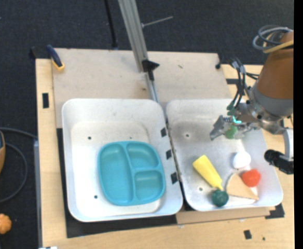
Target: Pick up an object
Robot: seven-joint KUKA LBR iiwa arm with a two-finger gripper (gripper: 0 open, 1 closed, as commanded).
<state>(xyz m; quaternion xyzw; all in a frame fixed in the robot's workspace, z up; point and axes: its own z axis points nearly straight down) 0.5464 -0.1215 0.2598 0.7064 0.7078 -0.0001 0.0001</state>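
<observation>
Grey robot hand [225,128] hovers over the right white bin [193,115], jaw state unclear.
Next, it must descend onto the yellow wedge-shaped block [208,171].

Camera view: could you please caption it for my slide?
Gripper over right bin of toys; blue tray in left bin.

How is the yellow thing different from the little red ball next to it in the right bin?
The yellow piece is long and tapered, lying slantwise; the red ball is round. The yellow piece is clearly bigger. It lies on the bin floor, while the ball sits against a tan wedge. Both lie in the right bin.
</observation>
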